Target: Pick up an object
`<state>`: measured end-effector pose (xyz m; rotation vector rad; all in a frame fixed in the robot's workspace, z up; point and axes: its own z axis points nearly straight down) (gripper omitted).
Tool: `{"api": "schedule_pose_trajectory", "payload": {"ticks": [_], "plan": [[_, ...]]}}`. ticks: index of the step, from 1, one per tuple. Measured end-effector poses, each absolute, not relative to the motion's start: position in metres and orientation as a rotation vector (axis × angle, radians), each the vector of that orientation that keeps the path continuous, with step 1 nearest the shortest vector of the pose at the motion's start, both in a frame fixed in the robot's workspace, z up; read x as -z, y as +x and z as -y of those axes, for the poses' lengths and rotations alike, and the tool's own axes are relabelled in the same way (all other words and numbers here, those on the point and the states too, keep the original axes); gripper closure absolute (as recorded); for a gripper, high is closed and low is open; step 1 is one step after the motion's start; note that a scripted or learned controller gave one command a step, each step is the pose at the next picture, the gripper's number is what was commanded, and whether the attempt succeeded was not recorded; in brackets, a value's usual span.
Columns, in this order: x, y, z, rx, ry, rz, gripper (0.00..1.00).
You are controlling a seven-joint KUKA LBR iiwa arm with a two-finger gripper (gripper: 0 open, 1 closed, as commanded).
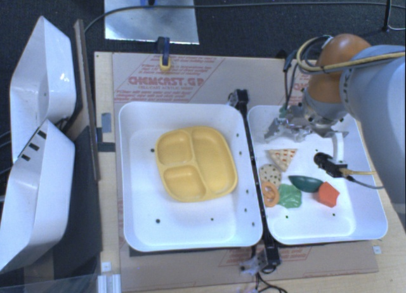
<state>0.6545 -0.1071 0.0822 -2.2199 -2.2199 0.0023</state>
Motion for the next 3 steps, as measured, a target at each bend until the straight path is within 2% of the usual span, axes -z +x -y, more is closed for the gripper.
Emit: {"api": "schedule_pose_trajectory", "payload": {"ticks": [1,3], "plan": [[-0.095,0.656,0.107,0.003,-2.223,2.223,1.00],[-0.195,0.647,0.093,0.005,-2.223,2.225,1.00]]}}
